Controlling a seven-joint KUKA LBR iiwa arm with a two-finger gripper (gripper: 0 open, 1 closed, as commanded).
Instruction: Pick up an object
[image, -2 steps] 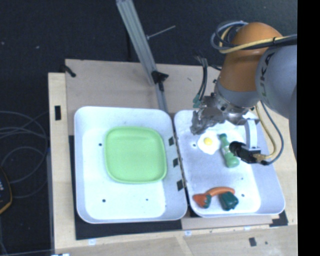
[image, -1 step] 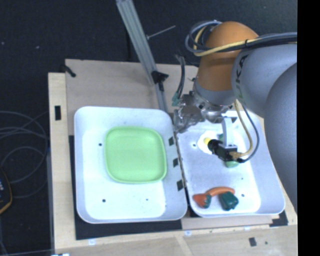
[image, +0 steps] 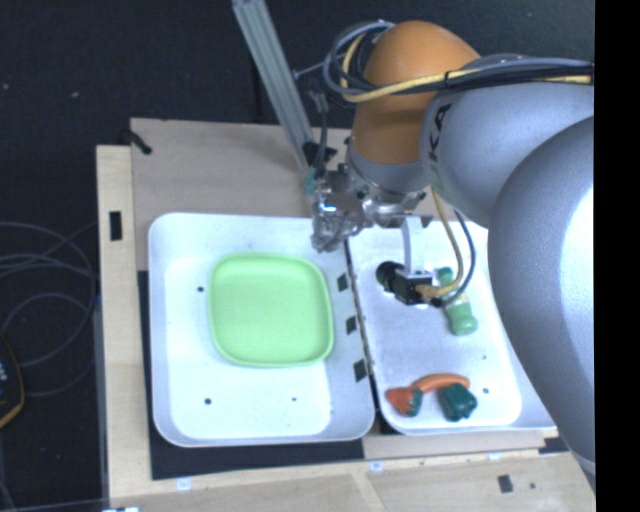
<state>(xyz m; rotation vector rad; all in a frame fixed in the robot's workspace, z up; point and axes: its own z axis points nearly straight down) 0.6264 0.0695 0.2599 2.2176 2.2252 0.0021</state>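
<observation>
A light green square plate (image: 270, 308) lies flat in the left bin (image: 175, 330). In the right bin (image: 500, 385) a small green piece (image: 461, 319) lies near the middle. An orange curved piece (image: 437, 383) with a red end and a dark teal piece (image: 458, 402) sit together at the near edge. My gripper (image: 327, 232) hangs over the far end of the divider between the bins, just past the plate's far right corner. Nothing shows between its tips.
The grey arm and its orange band (image: 410, 90) cover the far right of the bench and part of the right bin. A metal strut (image: 280, 90) slants up behind the bins. The divider (image: 358, 330) runs between them.
</observation>
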